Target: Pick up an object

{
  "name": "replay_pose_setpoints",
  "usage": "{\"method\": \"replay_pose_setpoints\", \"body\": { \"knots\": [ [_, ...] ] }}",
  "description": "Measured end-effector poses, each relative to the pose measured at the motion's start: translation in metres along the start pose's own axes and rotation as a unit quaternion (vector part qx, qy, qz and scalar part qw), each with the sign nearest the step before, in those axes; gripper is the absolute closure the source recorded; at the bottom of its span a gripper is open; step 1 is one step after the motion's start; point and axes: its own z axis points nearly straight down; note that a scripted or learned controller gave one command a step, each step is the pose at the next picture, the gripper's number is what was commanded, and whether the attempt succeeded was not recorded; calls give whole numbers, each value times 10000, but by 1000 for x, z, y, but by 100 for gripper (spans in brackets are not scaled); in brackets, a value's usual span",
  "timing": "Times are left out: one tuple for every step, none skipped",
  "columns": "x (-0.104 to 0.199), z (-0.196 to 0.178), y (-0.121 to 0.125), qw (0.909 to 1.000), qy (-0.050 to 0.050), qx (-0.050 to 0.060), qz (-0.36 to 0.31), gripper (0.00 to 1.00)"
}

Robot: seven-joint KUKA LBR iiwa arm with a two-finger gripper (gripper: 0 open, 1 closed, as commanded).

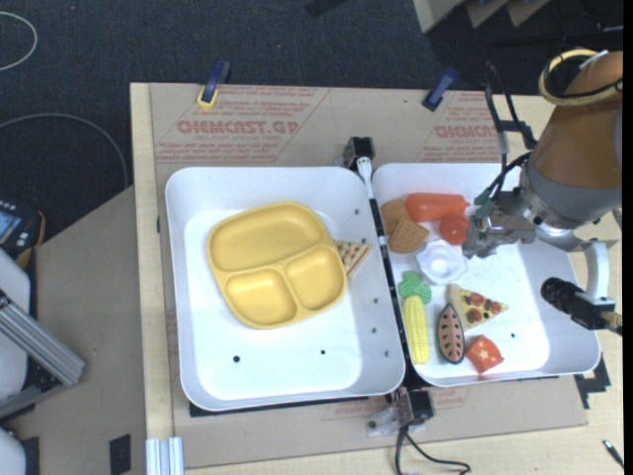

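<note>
So the gripper (pixel 482 234) is down in the right bin (pixel 564 349), and honestly I can't tell whether it's clamped or released, it's just a dark lump from this angle. No object visibly caught in it. Closest stuff: a small red tomato-looking piece (pixel 453 228) just to its left, and a whitish, shiny round cup thing (pixel 439 262) just below-left. Further left of the gripper there's a long orange-red carrot-ish piece (pixel 433 205) and a tan waffle cone bit (pixel 405 235). Below the gripper sits a pizza slice (pixel 475 305) with red dots, then a yellow corn cob (pixel 416 327) with green leaves, a watermelon wedge (pixel 451 333) and a red chunk (pixel 483 353). Way off to its left, the other bin (pixel 198 364) holds a yellow divided plate (pixel 275 263).
</note>
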Motion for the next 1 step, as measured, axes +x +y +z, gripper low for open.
{"method": "replay_pose_setpoints", "body": {
  "knots": [
    [5, -19, 2, 10000, -1, -14, -4, 100]
  ]
}}
